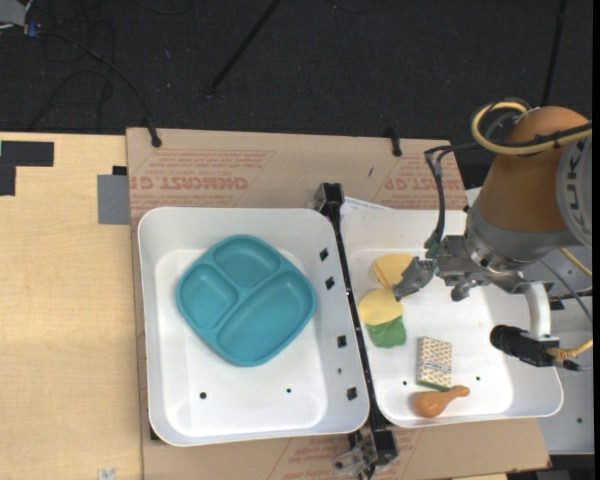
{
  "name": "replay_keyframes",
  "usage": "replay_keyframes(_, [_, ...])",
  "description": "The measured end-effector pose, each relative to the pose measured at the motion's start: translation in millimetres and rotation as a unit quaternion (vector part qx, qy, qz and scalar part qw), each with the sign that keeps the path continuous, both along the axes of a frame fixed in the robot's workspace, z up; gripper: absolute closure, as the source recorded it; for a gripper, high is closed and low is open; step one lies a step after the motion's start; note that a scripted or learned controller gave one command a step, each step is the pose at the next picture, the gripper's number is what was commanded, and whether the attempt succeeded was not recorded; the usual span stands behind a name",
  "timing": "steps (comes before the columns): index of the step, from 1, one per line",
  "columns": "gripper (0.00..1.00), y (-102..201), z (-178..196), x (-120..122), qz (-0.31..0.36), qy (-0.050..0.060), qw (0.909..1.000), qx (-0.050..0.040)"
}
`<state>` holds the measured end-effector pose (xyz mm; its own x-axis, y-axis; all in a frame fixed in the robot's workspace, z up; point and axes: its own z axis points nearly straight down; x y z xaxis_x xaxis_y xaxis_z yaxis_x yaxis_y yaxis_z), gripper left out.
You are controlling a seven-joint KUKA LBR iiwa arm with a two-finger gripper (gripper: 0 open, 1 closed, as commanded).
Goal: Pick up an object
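Cardboard-lined desk (230, 168) is bearing two white bins, the pincer (432, 280) hovering open-fingered, holding nothing, beside a yellow foam piece (390, 268).

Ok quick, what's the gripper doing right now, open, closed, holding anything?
Gripper: over the right bin, beside the yellow pieces; open or closed cannot be told, and nothing is visibly held.

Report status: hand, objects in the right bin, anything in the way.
Hand low in right bin, beside yellow pieces; nothing seen between its fingers. Green piece, patterned box, orange drumstick toy lying apart, unobstructed. Teal divided plate in left bin.
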<state>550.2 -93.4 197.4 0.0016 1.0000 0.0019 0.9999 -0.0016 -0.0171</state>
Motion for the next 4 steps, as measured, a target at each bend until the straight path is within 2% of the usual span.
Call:
replay_keyframes(1, [0.00,0,7,3,0.001,-0.006,1.0000,-0.0005])
replay_keyframes(3, [0.00,2,-111,5,0.001,-0.004,1.0000,0.0001])
replay_keyframes(4, [1.00,0,-97,6,-0.002,-0.006,1.0000,-0.0005])
